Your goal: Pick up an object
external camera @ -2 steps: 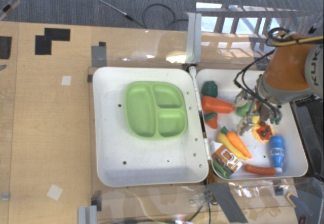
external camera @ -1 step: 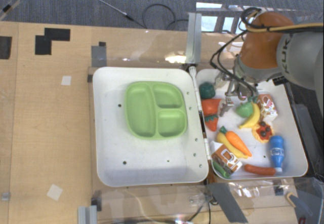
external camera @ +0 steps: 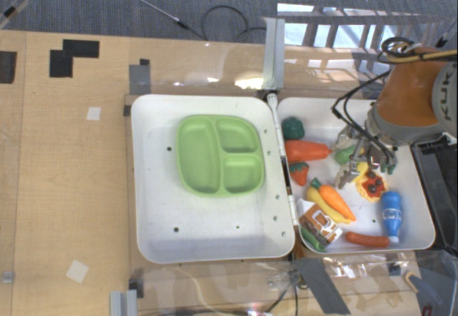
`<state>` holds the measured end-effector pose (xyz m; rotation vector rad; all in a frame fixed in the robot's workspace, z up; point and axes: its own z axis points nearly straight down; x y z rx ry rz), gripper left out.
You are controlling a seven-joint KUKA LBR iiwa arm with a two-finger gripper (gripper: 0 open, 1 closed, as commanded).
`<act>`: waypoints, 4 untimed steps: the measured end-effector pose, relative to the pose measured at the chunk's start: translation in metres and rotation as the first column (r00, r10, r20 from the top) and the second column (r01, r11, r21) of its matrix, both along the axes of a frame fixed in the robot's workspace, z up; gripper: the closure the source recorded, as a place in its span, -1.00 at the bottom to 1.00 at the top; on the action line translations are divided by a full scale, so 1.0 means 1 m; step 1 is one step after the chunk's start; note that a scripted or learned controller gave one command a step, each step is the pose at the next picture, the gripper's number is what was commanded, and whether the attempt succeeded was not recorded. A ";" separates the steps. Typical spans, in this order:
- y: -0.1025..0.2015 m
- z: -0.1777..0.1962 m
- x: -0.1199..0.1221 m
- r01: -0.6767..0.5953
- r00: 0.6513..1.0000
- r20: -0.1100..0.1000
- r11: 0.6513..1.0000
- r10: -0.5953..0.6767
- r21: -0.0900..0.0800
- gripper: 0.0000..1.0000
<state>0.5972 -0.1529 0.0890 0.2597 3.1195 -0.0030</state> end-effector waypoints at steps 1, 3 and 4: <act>0.063 -0.002 0.062 0.253 0.967 -0.013 0.967 -0.253 0.005 -1.00; -0.053 -0.001 -0.009 0.229 0.973 -0.001 0.973 -0.229 0.004 -1.00; -0.051 0.014 -0.004 0.222 0.975 0.013 0.975 -0.222 0.003 1.00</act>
